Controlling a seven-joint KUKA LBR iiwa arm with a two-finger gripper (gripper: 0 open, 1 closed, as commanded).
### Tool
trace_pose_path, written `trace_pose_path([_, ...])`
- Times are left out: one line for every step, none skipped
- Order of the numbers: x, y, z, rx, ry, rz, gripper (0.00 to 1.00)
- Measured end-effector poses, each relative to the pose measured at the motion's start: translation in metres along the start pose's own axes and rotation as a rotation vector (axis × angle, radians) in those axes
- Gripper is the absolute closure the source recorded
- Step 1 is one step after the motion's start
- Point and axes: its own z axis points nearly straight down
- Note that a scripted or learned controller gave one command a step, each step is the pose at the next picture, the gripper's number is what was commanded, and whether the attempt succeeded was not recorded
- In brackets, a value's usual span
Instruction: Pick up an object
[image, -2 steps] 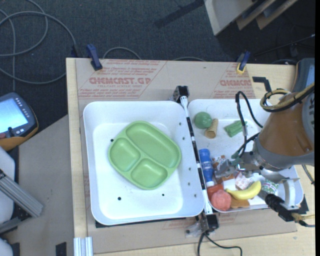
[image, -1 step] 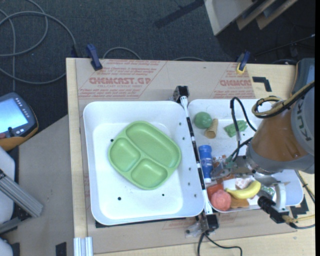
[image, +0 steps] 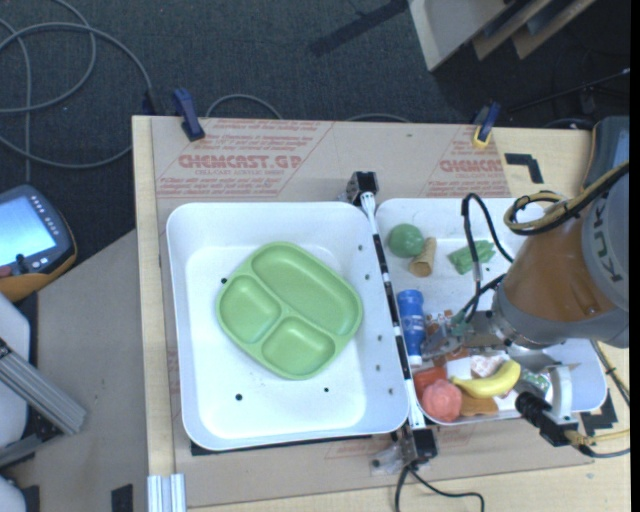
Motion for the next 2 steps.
trace_pose_path([0.002,0.011,0.000,0.001,0.000,-0.001,0.00])
trace_pose_path([0.001,0.014,-0.011,-0.007,-0.003,0.000,1.00])
